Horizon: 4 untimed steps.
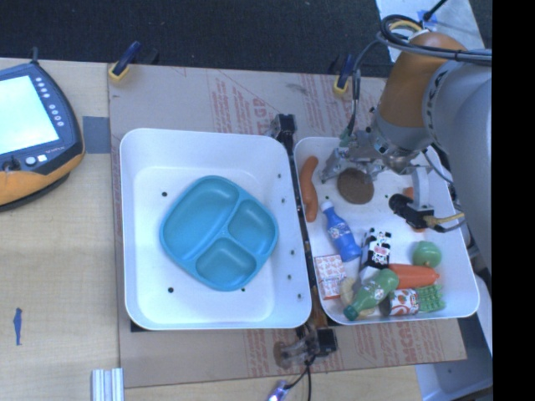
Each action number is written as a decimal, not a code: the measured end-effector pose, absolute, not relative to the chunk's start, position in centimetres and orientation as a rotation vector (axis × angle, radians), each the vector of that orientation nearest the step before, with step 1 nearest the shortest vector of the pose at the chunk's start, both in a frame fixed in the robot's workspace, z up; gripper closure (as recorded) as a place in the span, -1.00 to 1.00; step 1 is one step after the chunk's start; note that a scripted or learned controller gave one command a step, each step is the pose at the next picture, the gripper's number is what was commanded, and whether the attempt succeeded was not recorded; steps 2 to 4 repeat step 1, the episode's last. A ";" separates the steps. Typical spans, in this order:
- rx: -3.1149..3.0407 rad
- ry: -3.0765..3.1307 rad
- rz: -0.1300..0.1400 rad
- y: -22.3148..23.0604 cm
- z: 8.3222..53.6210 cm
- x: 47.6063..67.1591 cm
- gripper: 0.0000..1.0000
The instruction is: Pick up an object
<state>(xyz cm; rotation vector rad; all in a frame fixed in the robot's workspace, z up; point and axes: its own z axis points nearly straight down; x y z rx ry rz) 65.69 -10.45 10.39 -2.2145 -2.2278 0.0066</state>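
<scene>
My gripper (356,164) hangs low over the far end of the right bin (466,307), right above a brown round object (356,189). The gripper body hides where its tips meet that object, so contact is unclear. Left of it lies an orange-brown sausage (309,189) along the bin's left wall. Nearer the front are a blue bottle (340,232), a black-and-white cow-patterned item (380,249), a green ball (426,253), a carrot (411,275) and a green bottle (372,292).
The left bin (142,224) holds a blue divided plate (219,232). A red-and-white packet (329,274) and a red-labelled item (404,304) crowd the right bin's front. A tablet-like controller (33,132) lies at the far left of the bench.
</scene>
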 end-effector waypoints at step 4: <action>-2.213 -2.229 0.008 -10.6 11.4 65.7 1.00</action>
